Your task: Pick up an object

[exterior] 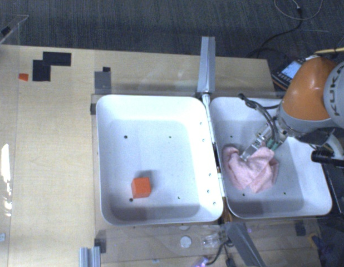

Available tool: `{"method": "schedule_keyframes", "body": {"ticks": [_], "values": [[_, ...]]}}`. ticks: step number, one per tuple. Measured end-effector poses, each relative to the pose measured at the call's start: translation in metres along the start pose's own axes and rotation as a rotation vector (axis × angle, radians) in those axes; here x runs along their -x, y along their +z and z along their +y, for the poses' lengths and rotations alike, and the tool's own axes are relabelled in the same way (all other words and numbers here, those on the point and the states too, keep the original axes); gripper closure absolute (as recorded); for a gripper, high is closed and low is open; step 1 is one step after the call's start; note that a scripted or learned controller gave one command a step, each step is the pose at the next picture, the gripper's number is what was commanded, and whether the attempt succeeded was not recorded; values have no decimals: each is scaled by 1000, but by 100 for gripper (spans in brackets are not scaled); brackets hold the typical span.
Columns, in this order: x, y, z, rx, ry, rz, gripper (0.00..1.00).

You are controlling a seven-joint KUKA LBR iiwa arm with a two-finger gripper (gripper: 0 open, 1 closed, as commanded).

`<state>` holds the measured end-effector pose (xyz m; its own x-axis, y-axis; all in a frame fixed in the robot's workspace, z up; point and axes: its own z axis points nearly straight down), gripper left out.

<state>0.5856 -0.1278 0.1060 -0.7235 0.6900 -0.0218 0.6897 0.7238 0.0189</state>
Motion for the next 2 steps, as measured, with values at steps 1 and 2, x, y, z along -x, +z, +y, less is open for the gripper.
{"method": "schedule_keyframes", "body": {"ticks": [1, 2], "values": [[-6, 12, -37, -5, 117, 4, 0], [-5, -1, -33, 2, 113, -2, 100]]}}
